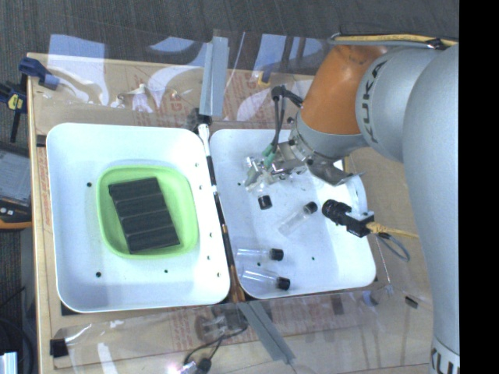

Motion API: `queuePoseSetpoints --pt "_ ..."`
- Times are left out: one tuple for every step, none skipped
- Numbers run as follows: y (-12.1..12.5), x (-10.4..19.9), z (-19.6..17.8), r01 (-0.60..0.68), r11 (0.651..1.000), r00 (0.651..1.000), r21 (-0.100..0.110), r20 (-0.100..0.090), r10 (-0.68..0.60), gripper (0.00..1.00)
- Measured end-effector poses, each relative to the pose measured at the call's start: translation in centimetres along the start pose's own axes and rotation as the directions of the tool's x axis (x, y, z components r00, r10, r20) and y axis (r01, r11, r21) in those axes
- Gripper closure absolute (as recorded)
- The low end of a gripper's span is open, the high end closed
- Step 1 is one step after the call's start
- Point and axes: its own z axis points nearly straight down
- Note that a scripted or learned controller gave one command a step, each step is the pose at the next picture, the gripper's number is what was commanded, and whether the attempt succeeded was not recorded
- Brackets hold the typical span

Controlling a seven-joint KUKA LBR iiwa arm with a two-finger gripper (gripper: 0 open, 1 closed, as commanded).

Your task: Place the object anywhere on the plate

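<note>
Arm [405, 107] over right bin [355, 275] | fingers [261, 170] state: cannot tell | vials [261, 254] light, slippery, grip mid-body | plate [185, 189] left

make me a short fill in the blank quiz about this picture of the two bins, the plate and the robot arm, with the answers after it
1. The green plate lies in the ___ bin.
2. The dark block on the plate is ___ in colour.
3. The gripper is over the ___ bin, where the clear tubes lie.
4. The band above the arm's wrist is ___.

Missing words: left; black; right; orange
</note>
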Motion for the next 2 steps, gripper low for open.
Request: queuePoseSetpoints --pt "-1.13 6.83 1.69 0.167 0.986 0.986 0.003 -0.001 -0.167 1.00" --pt "-1.13 6.80 1.68 0.166 0.986 0.986 0.003 0.000 -0.166 0.00"
